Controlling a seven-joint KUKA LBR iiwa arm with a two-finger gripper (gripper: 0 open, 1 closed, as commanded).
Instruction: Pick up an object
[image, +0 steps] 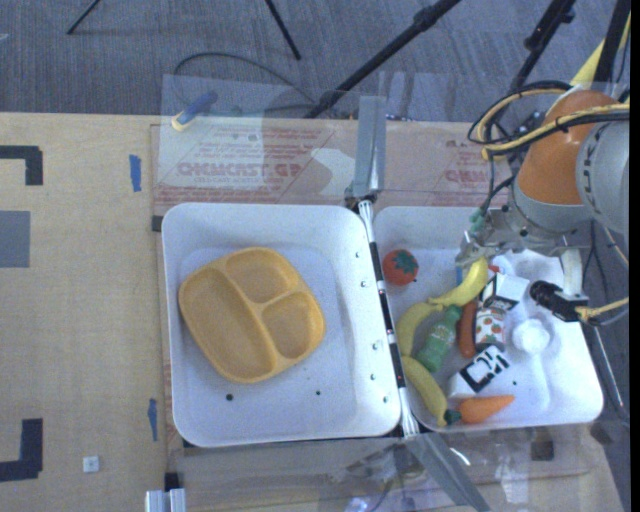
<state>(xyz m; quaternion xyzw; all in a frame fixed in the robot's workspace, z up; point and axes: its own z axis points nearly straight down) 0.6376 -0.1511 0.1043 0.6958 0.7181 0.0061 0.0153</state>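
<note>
The right bin (575, 395) is the landmark; the pickable things all lie inside it. A small red tomato (401, 266) with a green top sits near its upper left corner. A yellow banana (462, 287) slants across its upper middle, and a second banana (417, 362) curves down its left wall. A green bottle (437, 340) lies between them, beside a reddish sausage-shaped piece (467, 335). An orange carrot (483, 407) lies flat along its lower edge, just below a black-and-white block (481, 371).
</note>
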